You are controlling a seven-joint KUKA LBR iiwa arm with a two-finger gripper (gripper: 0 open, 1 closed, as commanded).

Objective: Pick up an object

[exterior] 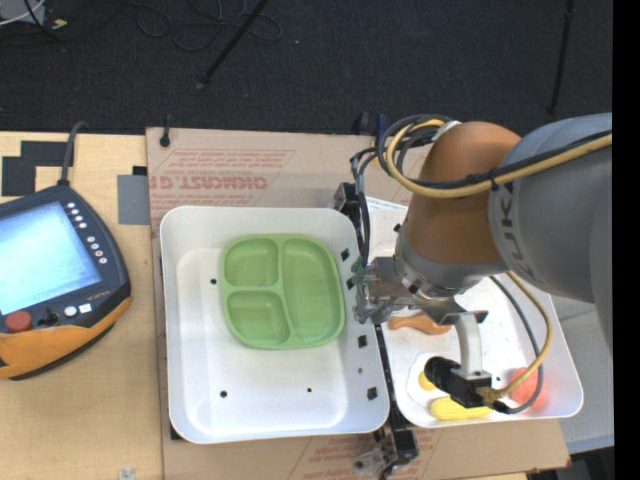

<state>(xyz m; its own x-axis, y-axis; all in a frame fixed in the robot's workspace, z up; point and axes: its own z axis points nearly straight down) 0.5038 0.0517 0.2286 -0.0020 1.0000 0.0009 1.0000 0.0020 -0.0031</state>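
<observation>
The big grey arm [560,218] hangs low over the seam where the two bins meet. My worry is that its gripper [372,303] comes down on the shared rim rather than on anything worth grabbing, or just nudges a piece aside. From where I stand I cannot tell whether the gripper is open or closed, and I see nothing held in it. The left bin [250,388] holds one green divided tray [282,291], lying flat and wide, which I'd judge awkward to pinch. The right bin [572,396], mostly hidden under the arm, holds the likelier targets: an orange piece [412,321] just beside the gripper, and a yellow piece [450,406] and what looks like a reddish piece [528,393] by the near wall.
</observation>
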